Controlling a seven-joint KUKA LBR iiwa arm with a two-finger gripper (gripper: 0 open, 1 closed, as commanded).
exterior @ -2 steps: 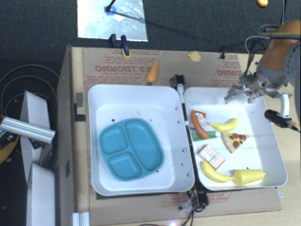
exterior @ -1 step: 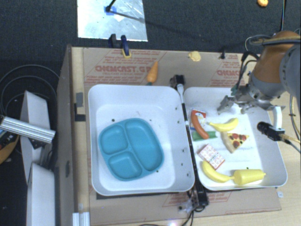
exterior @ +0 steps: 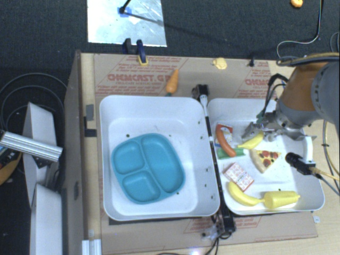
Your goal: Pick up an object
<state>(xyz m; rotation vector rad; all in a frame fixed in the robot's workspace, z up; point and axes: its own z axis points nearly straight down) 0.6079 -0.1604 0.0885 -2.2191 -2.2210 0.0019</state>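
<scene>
Small yellow plastic banana [exterior: 252, 141] lies in the right white bin [exterior: 308, 201], upper middle, directly under the tool [exterior: 264, 129]; whether the tool is apart or together cannot be told. Judged light, rigid, smooth and curved, so likely slippery: grip across its narrow mid-body. Just beside it: pizza-slice toy [exterior: 265, 159], orange carrot-like piece [exterior: 223, 144]. Blue divided tray [exterior: 147, 167] sits in the left white bin [exterior: 114, 116].

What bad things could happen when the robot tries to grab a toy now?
The gripper sits right by a small banana that touches the pizza slice, so it might nudge both toys instead of lifting one. The toys in the right bin lie crowded together, so it could grab two or none.
</scene>
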